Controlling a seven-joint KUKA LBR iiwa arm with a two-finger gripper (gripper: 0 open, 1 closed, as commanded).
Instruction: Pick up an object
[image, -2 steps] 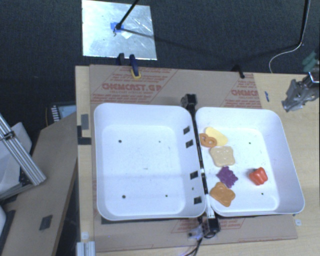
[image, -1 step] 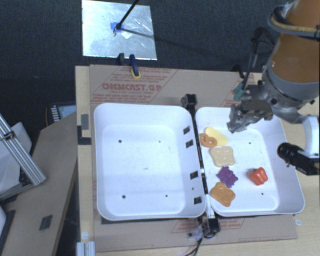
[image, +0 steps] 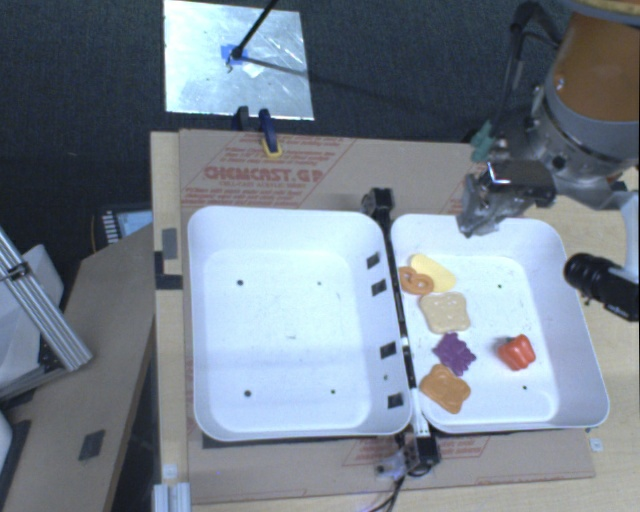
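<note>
1. Gripper (image: 480, 222) above far edge of right bin (image: 575, 330), nothing seen betw. fingers; open/closed: can't tell.
2. In right bin, near divider: yellow piece (image: 432, 270), orange ring (image: 414, 282), beige toast (image: 446, 312), purple piece (image: 455, 352), orange piece (image: 445, 388).
3. Red pepper (image: 517, 352) apart, further right.

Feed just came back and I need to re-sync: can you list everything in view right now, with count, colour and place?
Shallow white plastic bins: 2, white, side by side on the bench; left bin, right bin.
Yellow toy piece: 1, yellow, right bin, upper left.
Orange ring-shaped toy: 1, orange, touching the yellow piece's left side.
Beige bread-slice toy: 1, beige, below the yellow piece.
Purple toy piece: 1, purple, right bin, lower left.
Orange-tan toy piece: 1, orange-tan, right bin, near front wall.
Red pepper-shaped toy: 1, red, right bin, centre right.
Brown cardboard sheet: 1, under the bins.
Robot gripper: 1, grey, above right bin's back edge.
</note>
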